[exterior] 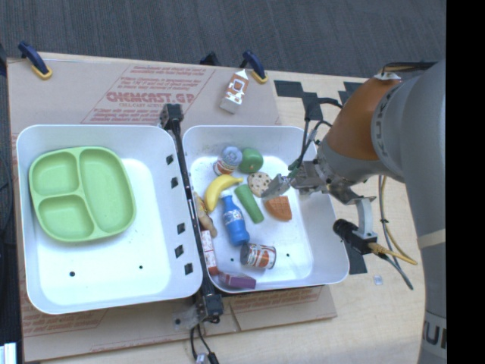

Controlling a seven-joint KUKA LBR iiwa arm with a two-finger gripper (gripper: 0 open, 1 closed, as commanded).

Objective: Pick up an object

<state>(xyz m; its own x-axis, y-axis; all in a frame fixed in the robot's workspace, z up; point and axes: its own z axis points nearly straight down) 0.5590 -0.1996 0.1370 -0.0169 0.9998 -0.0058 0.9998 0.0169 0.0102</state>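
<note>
The claw (279, 183) is hanging low inside the right bin (322, 258), near its right wall; I cannot tell how wide it is standing. An orange wedge (279, 208) is lying just below it toward the bin's front edge, with a round cookie (260, 182) just beside it on the left.

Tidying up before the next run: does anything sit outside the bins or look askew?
Yes. A small carton lies tilted on the cardboard sheet behind the right bin, apart from the other items. In that bin, the soda can and blue bottle lie on their sides.
</note>
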